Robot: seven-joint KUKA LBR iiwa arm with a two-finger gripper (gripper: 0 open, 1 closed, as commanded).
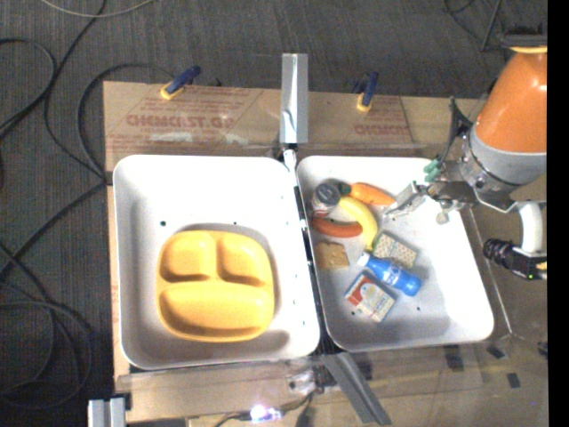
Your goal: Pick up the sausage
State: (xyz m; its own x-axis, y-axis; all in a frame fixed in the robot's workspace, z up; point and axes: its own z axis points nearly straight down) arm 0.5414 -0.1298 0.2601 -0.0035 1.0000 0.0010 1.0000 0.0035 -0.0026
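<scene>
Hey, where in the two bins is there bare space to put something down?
Left bin: bare floor all round the yellow tray, widest along the far side. Right bin: bare along the right wall and near right corner, past the blue bottle. Crowded: its far left, around the sausage and banana.

Even, fairly bright overhead light whitens both bins [133, 238], with mild glare on their floors. Soft shadows fall under the yellow tray [216, 283]. Overall slightly soft, grainy; frame corners darker.
</scene>
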